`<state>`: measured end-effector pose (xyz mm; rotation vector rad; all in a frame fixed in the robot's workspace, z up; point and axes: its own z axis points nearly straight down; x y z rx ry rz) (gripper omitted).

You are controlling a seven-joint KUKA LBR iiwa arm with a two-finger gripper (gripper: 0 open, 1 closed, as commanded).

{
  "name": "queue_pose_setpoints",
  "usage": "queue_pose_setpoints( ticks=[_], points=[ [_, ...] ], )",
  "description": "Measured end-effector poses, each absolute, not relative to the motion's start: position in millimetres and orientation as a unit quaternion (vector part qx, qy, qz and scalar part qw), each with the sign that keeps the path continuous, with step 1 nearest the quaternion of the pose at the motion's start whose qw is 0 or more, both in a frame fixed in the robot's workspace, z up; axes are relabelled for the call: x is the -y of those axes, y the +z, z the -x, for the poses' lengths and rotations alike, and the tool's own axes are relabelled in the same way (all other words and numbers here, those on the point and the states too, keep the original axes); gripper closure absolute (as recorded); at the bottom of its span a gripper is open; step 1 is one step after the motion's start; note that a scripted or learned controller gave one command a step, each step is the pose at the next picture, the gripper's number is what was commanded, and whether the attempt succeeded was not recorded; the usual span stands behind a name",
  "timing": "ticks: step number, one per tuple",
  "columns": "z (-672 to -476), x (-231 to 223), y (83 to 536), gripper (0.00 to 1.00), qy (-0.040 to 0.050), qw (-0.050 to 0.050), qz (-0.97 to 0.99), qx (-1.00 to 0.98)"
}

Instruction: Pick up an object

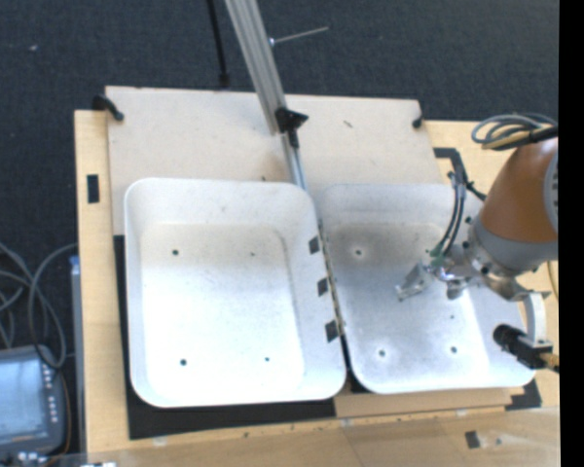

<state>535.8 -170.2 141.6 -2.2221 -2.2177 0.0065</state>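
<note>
Gripper (414, 285) hung low over the right bin (389, 212), tip pointing left; couldn't tell its state. No object could be made out in either bin, left bin (146, 202) included, so no bearing to a target.

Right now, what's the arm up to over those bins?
The KUKA arm reaches in from the right, with its gripper low over the right bin. No object is visible between its fingers, so nothing looks picked up yet. The floor of the left bin shows a few small dark specks. Whether the gripper is open or shut can't be told from this view.
</note>
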Motion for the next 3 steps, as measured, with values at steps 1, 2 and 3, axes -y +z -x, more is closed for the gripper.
queue_pose_setpoints(
  ticks=[1,2,3],
  points=[
    [-535.5,171.9,99.1,0.0,0.0013,-0.001,0.708,0.706],
    [-537.5,171.1,111.9,1.0,-0.0022,-0.002,0.71,0.705],
    [-541.0,171.6,176.3,1.0,-0.0022,-0.004,0.706,0.708]
  ],
)
